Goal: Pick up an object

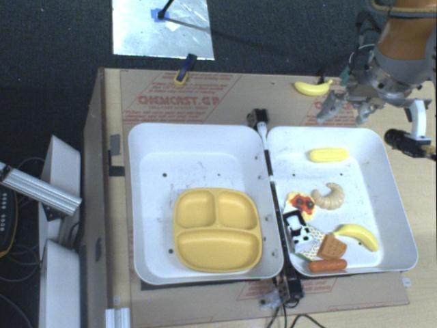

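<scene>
My gripper [345, 111] hangs above the far rim of the right bin [389, 183], its two fingers spread open with nothing between them. In that bin a yellow oblong piece [328, 156] lies closest, just below the gripper. A tan croissant [330, 195] sits mid-bin, and a banana [357, 236] lies to the front right. A red and yellow pizza slice [300, 202] and a black and white toy [298, 229] are at the left wall. A brown waffle [331, 246] and a red sausage [328, 266] lie along the front edge.
The left bin [157, 156] holds a yellow divided plate [218, 229]. A second banana [313, 87] lies on the cardboard behind the right bin, left of the gripper. A black clamp [258, 118] sits where the bins meet.
</scene>
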You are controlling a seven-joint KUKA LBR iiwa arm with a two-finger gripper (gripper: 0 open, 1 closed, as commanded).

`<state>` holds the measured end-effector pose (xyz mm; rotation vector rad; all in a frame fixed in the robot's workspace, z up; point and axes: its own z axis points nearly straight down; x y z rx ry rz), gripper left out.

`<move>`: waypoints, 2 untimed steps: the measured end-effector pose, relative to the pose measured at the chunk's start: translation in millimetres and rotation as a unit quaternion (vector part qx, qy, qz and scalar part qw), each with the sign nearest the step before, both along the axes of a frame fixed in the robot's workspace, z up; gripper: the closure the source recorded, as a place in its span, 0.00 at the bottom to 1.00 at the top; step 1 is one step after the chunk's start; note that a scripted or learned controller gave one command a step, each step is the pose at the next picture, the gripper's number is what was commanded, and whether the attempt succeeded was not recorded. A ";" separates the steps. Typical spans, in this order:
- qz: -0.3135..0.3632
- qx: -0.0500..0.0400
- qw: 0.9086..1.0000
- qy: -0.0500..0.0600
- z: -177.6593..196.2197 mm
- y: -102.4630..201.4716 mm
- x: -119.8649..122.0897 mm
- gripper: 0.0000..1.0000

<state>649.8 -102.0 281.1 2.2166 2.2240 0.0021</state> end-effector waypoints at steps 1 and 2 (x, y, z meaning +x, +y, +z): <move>-0.001 0.000 1.000 0.001 -79.5 -43.6 -36.3 0.00; -0.001 -0.002 1.000 -0.001 -183.7 -59.1 4.7 0.00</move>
